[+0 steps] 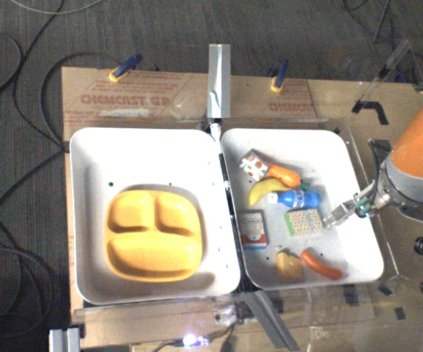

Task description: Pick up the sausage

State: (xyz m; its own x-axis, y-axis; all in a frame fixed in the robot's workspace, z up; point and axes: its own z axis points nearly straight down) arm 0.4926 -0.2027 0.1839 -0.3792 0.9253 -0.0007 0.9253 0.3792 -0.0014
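Over the right-hand side of the right bin (pixel 358 169), the gripper (pixel 337 215) reaches in from the arm's orange-banded wrist, its pale metal tip slanting down and leftward. Whether that tip is spread or closed cannot be told at this size; nothing is seen clamped in it. The tip sits just beside the right edge of a small green-and-white speckled packet (pixel 302 221), close to touching it.

The sausage (pixel 320 265) is a short, smooth, red-orange link with rounded ends, lying flat on the bin floor near the front right corner, angled so its left end sits higher in the view than its right. It lies below the gripper tip and slightly to its left, apart from it, with bare white floor between them. Just beside the sausage's left end rests a tan, rounded lump of toy food (pixel 289 265).

Farther from the gripper, a blue bottle (pixel 298 198) lies on its side above the packet, with a yellow banana (pixel 267 190) curving against it. An orange carrot (pixel 284 174) and a white, red-dotted item (pixel 253 166) lie toward the back. A small red-and-white box (pixel 253 229) sits near the bin's left wall.

The left bin (pixel 86 196) holds a yellow tray (pixel 153 234) with 3 compartments.
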